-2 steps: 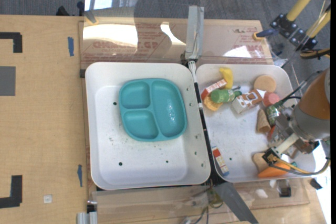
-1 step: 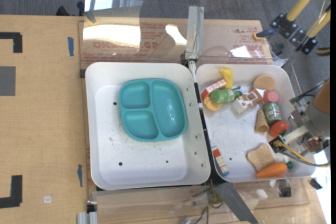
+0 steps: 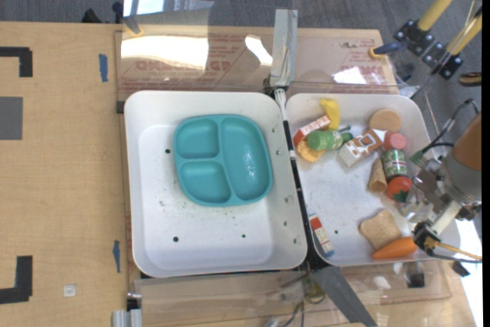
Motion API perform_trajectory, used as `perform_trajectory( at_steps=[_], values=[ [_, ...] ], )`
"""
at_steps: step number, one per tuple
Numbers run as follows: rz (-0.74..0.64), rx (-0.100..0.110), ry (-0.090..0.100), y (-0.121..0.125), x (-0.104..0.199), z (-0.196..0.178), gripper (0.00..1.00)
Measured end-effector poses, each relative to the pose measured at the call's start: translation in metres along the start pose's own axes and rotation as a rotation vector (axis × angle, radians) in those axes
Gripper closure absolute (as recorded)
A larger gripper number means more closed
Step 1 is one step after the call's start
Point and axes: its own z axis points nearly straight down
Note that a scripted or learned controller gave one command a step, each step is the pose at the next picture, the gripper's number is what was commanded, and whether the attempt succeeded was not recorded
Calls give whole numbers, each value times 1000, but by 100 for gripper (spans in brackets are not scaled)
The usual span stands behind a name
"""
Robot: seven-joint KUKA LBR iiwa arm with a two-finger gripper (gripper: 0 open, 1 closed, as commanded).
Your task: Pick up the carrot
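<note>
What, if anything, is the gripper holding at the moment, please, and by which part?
It cannot be told; the gripper hovers beside the carrot, which lies by the bread slice.

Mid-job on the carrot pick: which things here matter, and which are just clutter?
Job: carrot, at the right bin's near edge.
Lying about: bread slice, teal plate, bottle, cone.
</note>
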Motion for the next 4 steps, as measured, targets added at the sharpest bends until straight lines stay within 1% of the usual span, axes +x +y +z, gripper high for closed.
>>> perform_trajectory(
  at_steps=[1,2,3,4],
  values=[
    [14,-15,-4,4,-3,-123,100],
    [-475,1,-11,-12,7,-59,100],
    [-156,-1,-9,-23,19,-42,100],
    [-8,-7,-10,-10,6,-55,100]
  ],
)
